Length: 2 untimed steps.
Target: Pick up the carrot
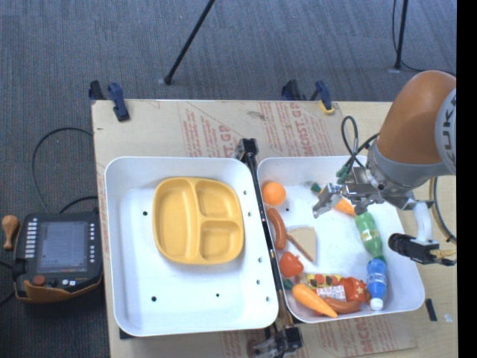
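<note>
Carrot [314, 300] lies beside right bin's [414, 295] front rim, apart from tool [326, 200].

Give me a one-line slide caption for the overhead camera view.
Gripper hovers over the right bin, far from the carrot; yellow tray in the left bin.

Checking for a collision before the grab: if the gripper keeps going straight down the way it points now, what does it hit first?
Probably the bare white floor of the right bin, just left of the green bottle. The gripper hangs over that spot, though height is hard to judge. The carrot lies well off that line, near the bin's front.
</note>
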Available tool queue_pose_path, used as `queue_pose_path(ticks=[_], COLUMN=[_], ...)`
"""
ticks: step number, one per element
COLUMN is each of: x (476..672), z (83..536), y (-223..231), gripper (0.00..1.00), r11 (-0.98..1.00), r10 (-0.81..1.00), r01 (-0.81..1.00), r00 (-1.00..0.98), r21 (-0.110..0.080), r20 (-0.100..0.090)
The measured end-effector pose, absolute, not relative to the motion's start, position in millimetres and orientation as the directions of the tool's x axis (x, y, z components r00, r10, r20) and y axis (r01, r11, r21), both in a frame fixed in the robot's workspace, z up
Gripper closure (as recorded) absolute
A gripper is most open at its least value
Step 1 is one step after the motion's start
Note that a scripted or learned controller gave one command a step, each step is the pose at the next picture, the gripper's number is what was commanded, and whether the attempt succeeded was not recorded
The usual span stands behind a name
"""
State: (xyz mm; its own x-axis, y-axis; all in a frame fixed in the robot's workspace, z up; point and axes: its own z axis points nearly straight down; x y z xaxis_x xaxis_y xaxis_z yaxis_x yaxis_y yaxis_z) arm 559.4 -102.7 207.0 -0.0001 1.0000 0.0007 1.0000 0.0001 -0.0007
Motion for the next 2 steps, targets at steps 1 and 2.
queue_pose_path(ticks=[1, 2], x=[602.9, 644.4], z=[92, 88], y=[-155, -186], gripper=[0.00, 0.00], r11=[0.112, -0.244], r10=[0.994, 0.970], r01=[0.994, 0.970], r00=[-0.112, 0.244], r21=[-0.004, 0.000], r20=[0.002, 0.000])
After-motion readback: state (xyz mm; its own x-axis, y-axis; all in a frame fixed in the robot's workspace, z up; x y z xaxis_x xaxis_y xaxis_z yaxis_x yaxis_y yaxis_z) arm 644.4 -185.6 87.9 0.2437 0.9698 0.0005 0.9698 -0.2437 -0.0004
